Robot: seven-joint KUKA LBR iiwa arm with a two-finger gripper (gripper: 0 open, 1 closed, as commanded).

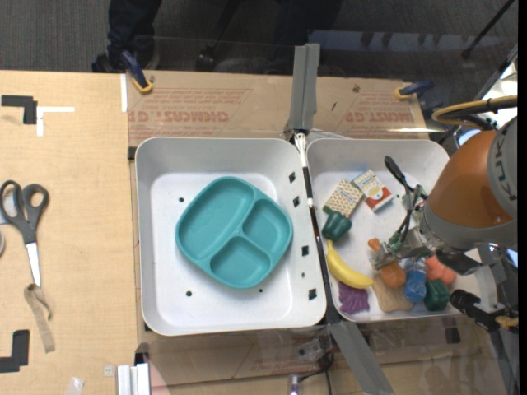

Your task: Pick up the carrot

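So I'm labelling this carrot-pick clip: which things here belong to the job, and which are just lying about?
In the job:
carrot
gripper
right bin

Lying about:
banana
teal plate
left bin
scissors
purple toy
blue toy

A teal divided plate (235, 232) with three compartments lies alone in the left white bin (156, 303). In the right white bin (346, 156) a yellow banana (346, 270) lies beside a green pepper (335, 224), with a purple piece (354, 302) below the banana. Near the bin's top sit a waffle-patterned cracker (343, 198) and a small red and white carton (371, 189). Scissors (25, 212) with grey handles rest on the wooden worktop (66, 319) at far left, well apart from both bins.
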